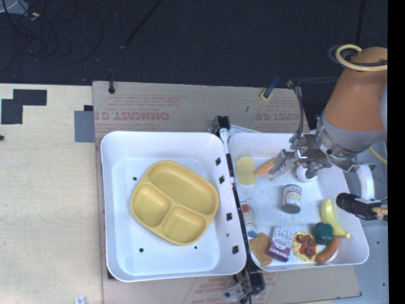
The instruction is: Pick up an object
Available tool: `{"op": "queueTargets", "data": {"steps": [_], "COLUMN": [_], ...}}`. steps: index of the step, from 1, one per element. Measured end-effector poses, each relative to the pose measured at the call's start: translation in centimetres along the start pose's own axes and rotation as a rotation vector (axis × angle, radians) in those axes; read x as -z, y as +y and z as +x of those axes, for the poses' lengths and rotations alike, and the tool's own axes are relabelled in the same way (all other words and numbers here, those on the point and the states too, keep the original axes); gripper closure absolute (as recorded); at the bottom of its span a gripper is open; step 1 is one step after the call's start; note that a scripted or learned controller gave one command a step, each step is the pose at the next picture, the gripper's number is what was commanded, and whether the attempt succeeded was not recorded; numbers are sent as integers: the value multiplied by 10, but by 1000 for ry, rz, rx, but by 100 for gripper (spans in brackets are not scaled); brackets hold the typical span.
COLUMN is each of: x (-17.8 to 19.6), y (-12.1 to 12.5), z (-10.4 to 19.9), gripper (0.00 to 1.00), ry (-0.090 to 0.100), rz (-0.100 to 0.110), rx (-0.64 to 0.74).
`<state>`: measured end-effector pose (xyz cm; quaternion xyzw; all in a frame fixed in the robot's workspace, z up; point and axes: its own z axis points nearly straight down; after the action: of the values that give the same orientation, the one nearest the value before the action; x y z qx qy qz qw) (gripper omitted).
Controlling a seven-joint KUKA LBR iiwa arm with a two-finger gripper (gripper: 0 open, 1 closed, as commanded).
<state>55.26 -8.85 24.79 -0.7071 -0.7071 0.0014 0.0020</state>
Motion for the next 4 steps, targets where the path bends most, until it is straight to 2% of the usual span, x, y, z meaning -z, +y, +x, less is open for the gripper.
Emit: {"op": "queueTargets", "data": {"steps": [1,2,3,4], "x": [-71,-160,-160,-149], "y": [5,-8,45,46], "z": [-50,-68,-56,-57], "gripper": [0,0,0,100], "ry": [0,1,0,2], "rz": [0,-3,-2,-3], "rx": [-2,-1,0,-3]}}
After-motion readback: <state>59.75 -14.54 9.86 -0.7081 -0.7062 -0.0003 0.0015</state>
